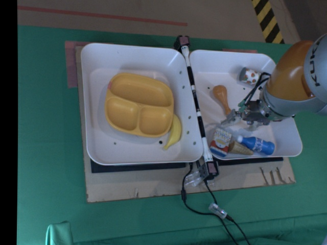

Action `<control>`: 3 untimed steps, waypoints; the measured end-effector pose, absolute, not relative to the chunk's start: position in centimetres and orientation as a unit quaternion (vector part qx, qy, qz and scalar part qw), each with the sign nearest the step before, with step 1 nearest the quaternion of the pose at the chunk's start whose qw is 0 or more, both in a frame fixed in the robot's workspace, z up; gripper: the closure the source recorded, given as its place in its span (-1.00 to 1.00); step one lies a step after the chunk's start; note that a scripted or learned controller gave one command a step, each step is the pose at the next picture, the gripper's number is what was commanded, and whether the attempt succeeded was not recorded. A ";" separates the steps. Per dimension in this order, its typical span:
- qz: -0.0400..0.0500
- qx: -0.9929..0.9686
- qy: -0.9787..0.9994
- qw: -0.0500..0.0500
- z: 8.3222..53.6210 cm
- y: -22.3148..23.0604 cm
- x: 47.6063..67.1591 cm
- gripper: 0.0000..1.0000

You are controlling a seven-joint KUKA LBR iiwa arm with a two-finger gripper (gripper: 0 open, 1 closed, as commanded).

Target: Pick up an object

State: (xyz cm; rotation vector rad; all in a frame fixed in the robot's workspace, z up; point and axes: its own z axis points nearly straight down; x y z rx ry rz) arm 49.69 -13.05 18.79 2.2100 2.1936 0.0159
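Blue bottle (258, 145) beside cone (239, 147), seemingly under claw (236, 117).

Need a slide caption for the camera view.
Claw hovers in right bin near wooden pestle; yellow tray and banana in left bin.
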 end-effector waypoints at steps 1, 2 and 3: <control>0.004 0.709 0.705 0.010 18.7 -12.1 58.7 -1.00; 0.007 0.711 0.703 0.018 20.4 -12.5 59.0 1.00; 0.003 0.709 0.705 0.006 31.1 -7.0 62.4 1.00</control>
